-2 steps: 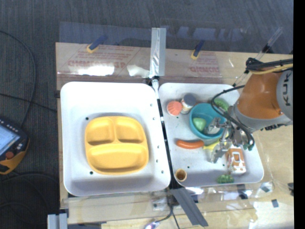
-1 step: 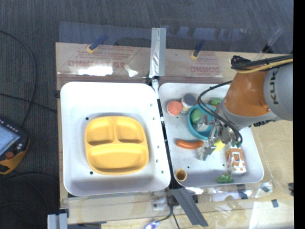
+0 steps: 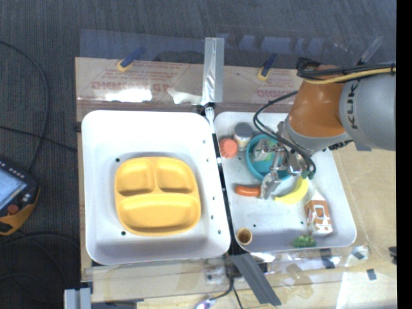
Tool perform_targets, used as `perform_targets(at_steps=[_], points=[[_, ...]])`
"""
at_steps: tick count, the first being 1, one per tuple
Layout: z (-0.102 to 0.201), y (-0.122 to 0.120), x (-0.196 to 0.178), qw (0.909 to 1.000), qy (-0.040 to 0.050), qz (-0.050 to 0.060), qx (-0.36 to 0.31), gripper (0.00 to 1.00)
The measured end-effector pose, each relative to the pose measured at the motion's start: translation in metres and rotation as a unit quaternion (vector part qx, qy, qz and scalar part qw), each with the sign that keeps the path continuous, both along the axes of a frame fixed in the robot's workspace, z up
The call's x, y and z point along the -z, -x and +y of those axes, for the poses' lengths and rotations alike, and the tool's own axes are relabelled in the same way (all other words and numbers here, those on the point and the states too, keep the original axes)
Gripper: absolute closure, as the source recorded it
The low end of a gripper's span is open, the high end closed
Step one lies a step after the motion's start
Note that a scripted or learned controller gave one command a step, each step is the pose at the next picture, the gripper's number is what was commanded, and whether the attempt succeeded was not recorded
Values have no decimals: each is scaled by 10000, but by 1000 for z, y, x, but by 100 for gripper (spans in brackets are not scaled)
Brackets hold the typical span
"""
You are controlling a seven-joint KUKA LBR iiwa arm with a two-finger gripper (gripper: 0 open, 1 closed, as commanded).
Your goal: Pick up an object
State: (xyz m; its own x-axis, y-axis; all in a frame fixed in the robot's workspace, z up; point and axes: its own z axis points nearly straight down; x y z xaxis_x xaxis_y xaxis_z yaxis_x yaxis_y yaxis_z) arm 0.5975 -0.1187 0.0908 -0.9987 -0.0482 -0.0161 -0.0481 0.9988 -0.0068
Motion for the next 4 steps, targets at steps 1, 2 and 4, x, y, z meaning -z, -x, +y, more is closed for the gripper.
perform_targets(at_steps=[1,2,4], points=[[5,22,-1,9986,-27,-26,522,0],[23,-3,0,9971,-24,8,754,0],[20,-40,1,9893,-41,10,1456,0]])
